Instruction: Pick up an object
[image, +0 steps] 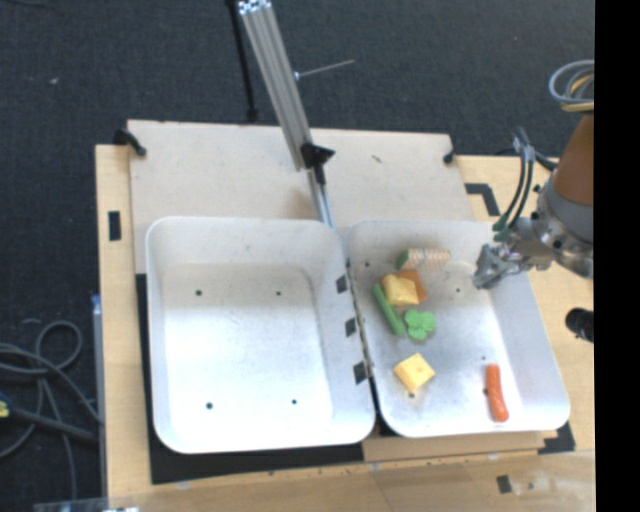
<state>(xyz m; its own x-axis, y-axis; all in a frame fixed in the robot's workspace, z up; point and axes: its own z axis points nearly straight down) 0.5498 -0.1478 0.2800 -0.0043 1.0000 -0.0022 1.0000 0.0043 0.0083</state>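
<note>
The right bin (530, 350) holds several small toys. A pale corn-like piece (428, 257) lies near its far wall. Beside it sit a yellow and orange block (402, 290), a long green piece (389, 308) and a green clump (421, 324). Closer to the front are a yellow block (414, 372) and an orange carrot-like stick (495, 392). My gripper (489, 270) hangs over the bin's far right part, to the right of the corn-like piece and apart from all the toys. I see nothing held in it.
The left bin (160, 300) stands next to the right one, their rims meeting in the middle. A slanted metal pole (285, 100) rises from behind the bins. Cables (40, 350) lie on the floor at the left.
</note>
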